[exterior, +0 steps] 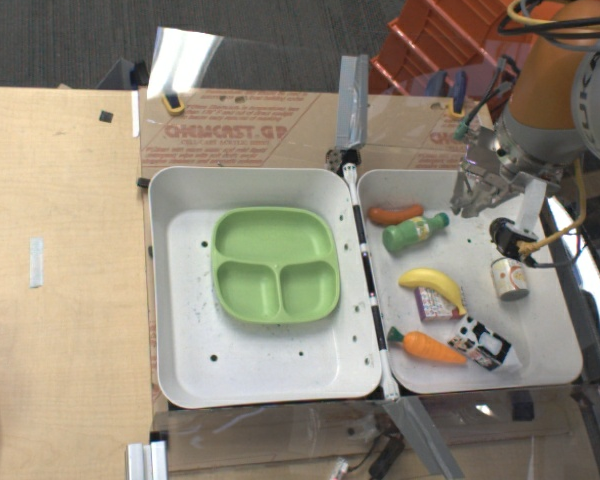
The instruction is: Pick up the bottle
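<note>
A small green bottle (414,231) lies on its side in the right bin (570,353), near the bin's back left, its cap pointing right. My gripper (472,203) hangs over the back of the same bin, just right of the bottle's cap and a little above it. Nothing shows between its fingers, and the bottle rests free on the bin floor.
An orange-red sausage (395,212) lies just behind the bottle. A banana (432,284), a purple box (439,309), a carrot (432,347), a black-and-white packet (483,344) and a small white cup (510,278) share the right bin. The left bin (180,368) holds a green divided plate (276,263).
</note>
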`<state>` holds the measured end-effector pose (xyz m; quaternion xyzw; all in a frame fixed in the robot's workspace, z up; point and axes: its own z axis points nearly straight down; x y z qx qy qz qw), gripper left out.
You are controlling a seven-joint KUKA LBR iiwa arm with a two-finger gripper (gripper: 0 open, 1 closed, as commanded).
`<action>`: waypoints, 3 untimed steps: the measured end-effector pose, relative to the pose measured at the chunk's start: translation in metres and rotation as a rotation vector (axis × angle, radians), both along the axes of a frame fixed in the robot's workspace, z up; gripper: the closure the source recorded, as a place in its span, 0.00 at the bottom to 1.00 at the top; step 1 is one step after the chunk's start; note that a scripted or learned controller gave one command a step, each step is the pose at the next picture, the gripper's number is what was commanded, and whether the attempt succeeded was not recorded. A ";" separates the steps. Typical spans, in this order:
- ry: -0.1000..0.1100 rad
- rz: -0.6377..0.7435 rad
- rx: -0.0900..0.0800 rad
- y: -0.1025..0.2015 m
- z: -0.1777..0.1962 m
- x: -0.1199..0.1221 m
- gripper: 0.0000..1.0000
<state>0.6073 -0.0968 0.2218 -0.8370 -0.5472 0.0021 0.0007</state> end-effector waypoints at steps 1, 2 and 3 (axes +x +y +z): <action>-0.001 -0.002 0.000 -0.082 -0.080 0.003 1.00; -0.001 -0.002 0.000 -0.082 -0.080 0.003 0.00; -0.001 -0.002 0.007 -0.108 -0.119 -0.045 0.00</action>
